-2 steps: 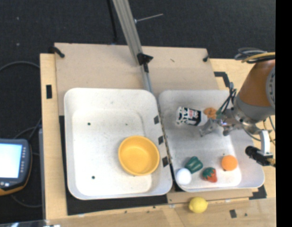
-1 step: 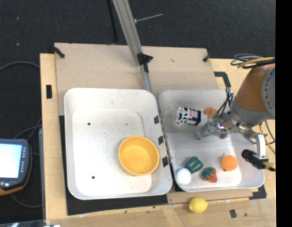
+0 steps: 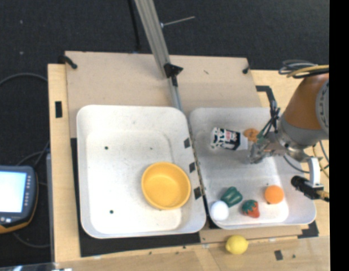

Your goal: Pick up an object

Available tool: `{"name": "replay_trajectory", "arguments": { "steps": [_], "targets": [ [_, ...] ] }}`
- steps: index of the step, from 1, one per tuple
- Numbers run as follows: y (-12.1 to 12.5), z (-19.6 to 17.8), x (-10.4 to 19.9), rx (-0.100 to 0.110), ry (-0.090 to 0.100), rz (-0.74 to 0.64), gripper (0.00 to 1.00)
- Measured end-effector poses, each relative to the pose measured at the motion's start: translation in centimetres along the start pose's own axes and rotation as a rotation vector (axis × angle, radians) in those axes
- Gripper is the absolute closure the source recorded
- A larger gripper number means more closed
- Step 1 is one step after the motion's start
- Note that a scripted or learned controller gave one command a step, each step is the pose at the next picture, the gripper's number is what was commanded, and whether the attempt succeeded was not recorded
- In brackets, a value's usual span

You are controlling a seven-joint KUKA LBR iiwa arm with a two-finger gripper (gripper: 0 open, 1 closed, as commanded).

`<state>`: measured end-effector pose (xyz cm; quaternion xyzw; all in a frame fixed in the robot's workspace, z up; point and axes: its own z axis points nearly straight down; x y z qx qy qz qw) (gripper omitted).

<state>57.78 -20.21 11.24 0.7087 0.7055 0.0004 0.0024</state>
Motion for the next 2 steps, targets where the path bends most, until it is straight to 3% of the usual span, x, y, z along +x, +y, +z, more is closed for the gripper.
{"name": "replay_trajectory", "arguments": {
  "steps": [2],
  "targets": [
    [0.5,-12.7,0.5,-0.005,0.0,-0.009,1.0]
  ]
}}
